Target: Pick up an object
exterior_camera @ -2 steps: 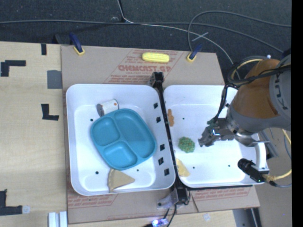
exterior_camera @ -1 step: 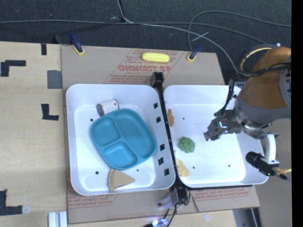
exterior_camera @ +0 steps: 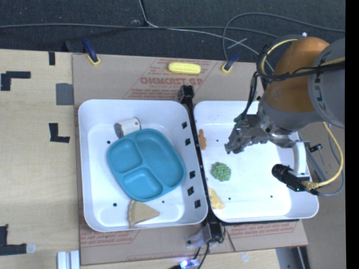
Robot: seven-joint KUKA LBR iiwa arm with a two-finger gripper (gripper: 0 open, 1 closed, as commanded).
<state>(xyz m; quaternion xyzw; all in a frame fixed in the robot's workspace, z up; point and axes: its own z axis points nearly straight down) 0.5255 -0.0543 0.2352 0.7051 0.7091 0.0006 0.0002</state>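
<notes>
The green broccoli piece (exterior_camera: pixel 221 171) is seen lying on the floor of the right bin (exterior_camera: pixel 275 206), towards the bin's left side, untouched and on its own. At about one o'clock from it, the pincer (exterior_camera: pixel 234 145) is hung over the same bin, near the broccoli but apart from it; nothing is seen between its fingers, and whether they are apart or together cannot be told from this slanted view. Behind it, at three o'clock, the grey arm (exterior_camera: pixel 314 94) with its orange band (exterior_camera: pixel 294 66) is stretched in over the bin's right half.

At eleven o'clock from the broccoli, a small orange piece (exterior_camera: pixel 202 139) is laid close against the bin's left wall. At six o'clock, a yellowish wedge (exterior_camera: pixel 215 199) is tucked beside the same wall, near the front.

Across the divider, the left bin (exterior_camera: pixel 92 150) is taken up by a blue divided plate (exterior_camera: pixel 146 164), set at a tilt. A small white cup (exterior_camera: pixel 128 127) is lying on its side at the plate's eleven o'clock, just touching its rim. A tan triangular slice (exterior_camera: pixel 141 213) is placed at the plate's six o'clock.

Beyond the bins, at twelve o'clock, a yellow corn cob (exterior_camera: pixel 184 68) is rested on the cardboard sheet (exterior_camera: pixel 112 77) covering the desk (exterior_camera: pixel 28 167).
</notes>
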